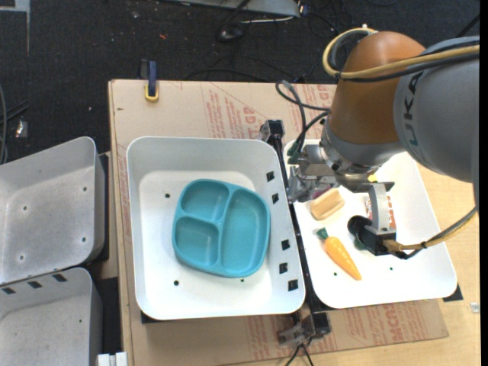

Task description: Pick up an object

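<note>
A tan bread-like block lies in the right bin, near that bin's left side. In front of it an orange toy carrot with a green top lies at a slant. My gripper hangs over the right bin's left wall, just left of the tan block, below the grey arm and its orange band. Nothing shows held in it. A teal divided plate rests in the middle of the left bin.
A small red-and-white thing sits partly hidden right of the tan block. Black clips line the wall between the two bins. Two more white trays stand off the bench at the left. A blue-and-yellow clamp grips the bench's back edge.
</note>
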